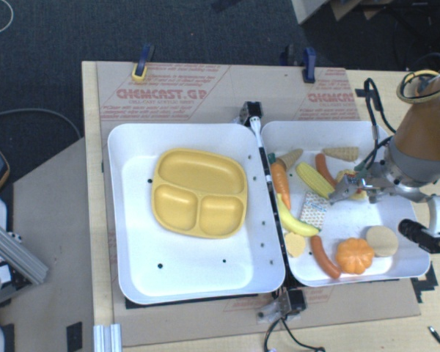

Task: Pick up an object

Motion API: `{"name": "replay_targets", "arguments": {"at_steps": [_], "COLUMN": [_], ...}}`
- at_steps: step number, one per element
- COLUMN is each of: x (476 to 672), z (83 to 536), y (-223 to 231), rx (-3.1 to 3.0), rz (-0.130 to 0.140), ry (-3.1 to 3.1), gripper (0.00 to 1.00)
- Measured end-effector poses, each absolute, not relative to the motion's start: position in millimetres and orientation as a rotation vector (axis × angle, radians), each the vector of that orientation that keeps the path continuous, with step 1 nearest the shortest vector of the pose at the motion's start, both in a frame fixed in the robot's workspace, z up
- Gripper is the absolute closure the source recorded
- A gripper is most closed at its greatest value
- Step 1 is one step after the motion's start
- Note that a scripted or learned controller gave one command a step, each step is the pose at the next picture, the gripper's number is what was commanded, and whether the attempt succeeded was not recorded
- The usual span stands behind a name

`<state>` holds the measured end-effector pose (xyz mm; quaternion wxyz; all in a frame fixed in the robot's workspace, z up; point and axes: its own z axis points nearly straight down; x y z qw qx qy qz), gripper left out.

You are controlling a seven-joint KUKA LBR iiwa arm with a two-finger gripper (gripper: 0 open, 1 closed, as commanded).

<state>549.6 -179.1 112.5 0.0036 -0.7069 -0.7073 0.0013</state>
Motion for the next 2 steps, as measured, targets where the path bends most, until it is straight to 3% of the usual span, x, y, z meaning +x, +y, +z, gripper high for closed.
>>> {"name": "replay_targets", "arguments": {"at_steps": [1, 2], "x": [551.7, 552.7], "z": [88.0, 99.5], "y": [-178.7, -179.7], "rx": [-2.220, -2.226], "rz": [-0.005, -0.007], "ry": [-2.221, -2.226], "gripper": [0.00, 1.00]}}
